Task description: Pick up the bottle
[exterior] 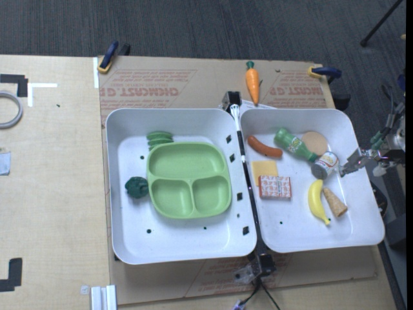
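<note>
one green bottle [296, 144], one banana [316, 202] and one hot dog [264, 147] share the right bin [361, 234]; gripper [352, 165] beside it, grip impossible to tell.

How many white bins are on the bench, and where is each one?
2. The left bin holds the green tray; the right bin holds the bottle and other food items.

Left bin [122, 192], as I see it: divided plate [188, 179] at centre, broccoli [136, 186] just left of it. Right bin [361, 231]: bottle [295, 144] upper centre, sausage [264, 147] to its left, banana [315, 202] lower down, cone [335, 202] just right of it. Carrot [251, 81] above both bins, top centre of frame.
</note>
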Motion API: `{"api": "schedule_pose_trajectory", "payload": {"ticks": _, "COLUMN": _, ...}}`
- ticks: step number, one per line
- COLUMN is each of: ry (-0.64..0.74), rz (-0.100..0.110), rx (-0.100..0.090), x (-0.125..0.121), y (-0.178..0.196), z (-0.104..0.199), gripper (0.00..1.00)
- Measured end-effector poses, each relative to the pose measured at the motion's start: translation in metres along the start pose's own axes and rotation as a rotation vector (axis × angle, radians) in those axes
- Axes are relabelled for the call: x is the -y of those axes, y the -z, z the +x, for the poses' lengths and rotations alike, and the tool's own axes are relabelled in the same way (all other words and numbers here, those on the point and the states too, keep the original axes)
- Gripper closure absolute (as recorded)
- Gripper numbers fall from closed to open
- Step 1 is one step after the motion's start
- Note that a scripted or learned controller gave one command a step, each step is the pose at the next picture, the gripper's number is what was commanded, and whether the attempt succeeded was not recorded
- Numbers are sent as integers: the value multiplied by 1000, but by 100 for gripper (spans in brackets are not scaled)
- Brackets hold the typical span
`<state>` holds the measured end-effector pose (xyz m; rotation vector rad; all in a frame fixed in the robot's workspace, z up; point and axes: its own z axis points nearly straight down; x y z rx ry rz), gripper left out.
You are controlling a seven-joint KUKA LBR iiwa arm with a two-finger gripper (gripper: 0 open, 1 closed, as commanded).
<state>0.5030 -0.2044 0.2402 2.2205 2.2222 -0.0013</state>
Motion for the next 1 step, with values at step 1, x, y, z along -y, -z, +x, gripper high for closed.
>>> {"api": "schedule_pose_trajectory", "payload": {"ticks": 1, "ry": 2, "rz": -1, "rx": 1, "x": -1, "y": 9, "z": 0, "gripper": 100}}
